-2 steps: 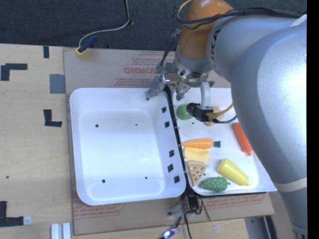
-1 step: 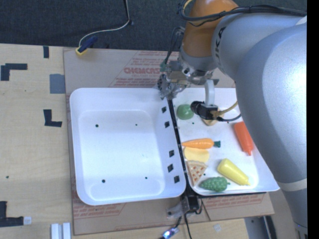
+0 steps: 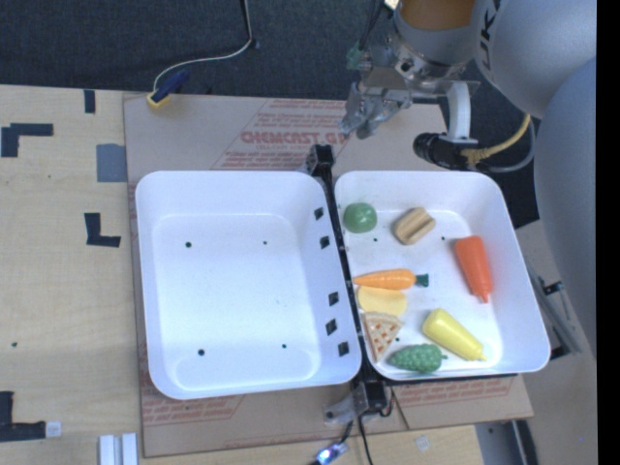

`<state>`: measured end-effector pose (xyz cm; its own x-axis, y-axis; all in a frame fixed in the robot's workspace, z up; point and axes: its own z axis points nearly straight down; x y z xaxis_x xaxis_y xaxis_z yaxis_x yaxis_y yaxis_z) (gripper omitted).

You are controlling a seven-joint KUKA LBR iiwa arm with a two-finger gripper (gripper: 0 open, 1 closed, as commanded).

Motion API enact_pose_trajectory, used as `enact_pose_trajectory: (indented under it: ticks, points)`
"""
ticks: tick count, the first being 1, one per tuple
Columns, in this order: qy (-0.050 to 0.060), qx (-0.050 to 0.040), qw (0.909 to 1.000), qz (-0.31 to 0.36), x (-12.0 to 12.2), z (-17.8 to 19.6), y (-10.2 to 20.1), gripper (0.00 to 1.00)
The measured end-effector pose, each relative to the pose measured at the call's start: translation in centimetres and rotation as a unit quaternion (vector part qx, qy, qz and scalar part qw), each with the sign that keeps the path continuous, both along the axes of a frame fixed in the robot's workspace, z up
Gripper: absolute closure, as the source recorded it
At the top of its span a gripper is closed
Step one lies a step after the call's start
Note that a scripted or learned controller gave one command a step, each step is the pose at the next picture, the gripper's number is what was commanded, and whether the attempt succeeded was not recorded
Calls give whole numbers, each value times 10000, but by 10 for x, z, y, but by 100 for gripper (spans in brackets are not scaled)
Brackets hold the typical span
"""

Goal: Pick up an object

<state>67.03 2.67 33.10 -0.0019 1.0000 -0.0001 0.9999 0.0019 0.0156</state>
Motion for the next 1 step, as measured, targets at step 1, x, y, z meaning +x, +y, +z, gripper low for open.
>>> enact_pose_trajectory:
  ticks: [1]
  points:
    - [127,5,9999,22,-17,-83,61,100]
